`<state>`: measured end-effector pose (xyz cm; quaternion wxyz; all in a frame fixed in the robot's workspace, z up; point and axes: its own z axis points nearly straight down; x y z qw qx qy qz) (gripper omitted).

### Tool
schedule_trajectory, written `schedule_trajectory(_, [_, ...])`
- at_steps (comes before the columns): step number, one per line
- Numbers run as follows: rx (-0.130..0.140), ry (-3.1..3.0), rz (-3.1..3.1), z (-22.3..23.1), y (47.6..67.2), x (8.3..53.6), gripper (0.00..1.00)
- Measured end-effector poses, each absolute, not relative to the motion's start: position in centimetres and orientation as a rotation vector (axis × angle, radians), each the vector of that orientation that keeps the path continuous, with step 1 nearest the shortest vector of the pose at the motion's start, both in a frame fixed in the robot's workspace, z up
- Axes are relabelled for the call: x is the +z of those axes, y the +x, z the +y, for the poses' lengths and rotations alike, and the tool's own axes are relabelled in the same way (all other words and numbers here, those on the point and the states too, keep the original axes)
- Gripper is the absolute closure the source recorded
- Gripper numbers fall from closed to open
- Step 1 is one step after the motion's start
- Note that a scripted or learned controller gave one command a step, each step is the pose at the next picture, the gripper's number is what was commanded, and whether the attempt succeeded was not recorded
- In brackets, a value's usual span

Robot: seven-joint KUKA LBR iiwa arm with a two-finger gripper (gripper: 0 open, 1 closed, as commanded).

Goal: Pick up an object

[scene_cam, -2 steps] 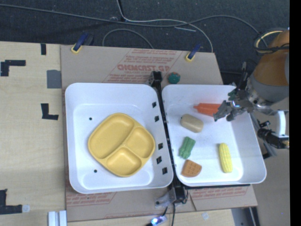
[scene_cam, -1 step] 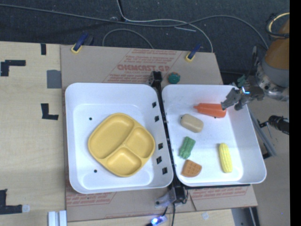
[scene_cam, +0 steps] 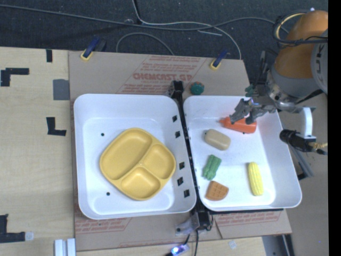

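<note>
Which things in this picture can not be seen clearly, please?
- Orange object, camera view: the gripper covers its top, so its shape and any grasp are unclear.
- Small teal thing behind the bins: too small to identify.
- Arm: cut off by the right edge.

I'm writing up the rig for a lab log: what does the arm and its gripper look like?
The arm is grey with a rounded orange band above the wrist, ringed by a thin looped cable. Its wrist is pale metal. The gripper is small, made of dark metal. A white bracket with a black cylinder sticks out beside the wrist.
</note>
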<state>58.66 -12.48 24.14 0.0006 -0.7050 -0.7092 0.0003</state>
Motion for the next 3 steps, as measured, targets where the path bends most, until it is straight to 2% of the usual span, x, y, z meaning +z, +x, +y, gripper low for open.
schedule_trajectory(2, [0.000,-2.213,-2.228,-0.4,59.1,24.6,1.00])
schedule_trajectory(3, [0.003,-2.216,-2.225,3.9,59.9,23.5,1.00])
